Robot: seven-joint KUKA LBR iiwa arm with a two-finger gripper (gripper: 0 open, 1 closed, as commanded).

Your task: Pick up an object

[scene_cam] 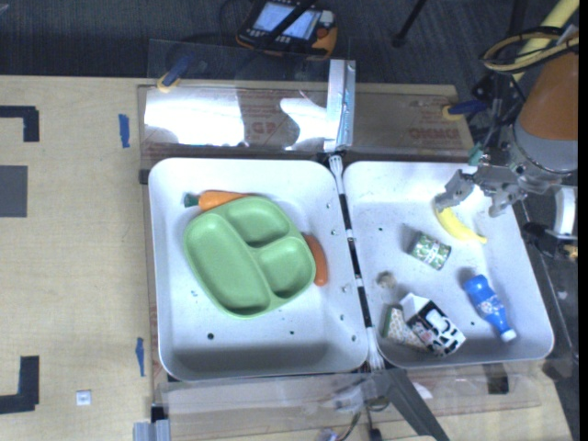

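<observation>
You see the gripper (478, 194) with jaws spread and holding nothing, just above the yellow banana (457, 225), which lies in the right bin (540, 338) near its far side.

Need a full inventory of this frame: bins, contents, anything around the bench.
bins: 2, white, side by side on the bench; left bin, right bin
divided plate: 1, green, left bin
carrots: 2, orange, partly under the plate; top edge, right edge
banana: 1, yellow, right bin, upper part
small can: 1, green patterned, right bin centre
bottle: 1, blue with white cap, right bin, right side
printed packet: 1, black and white, right bin, near edge
pendant: 1, dark with lit screen, floor beyond bench
gripper: 1, grey, open, over the banana
</observation>
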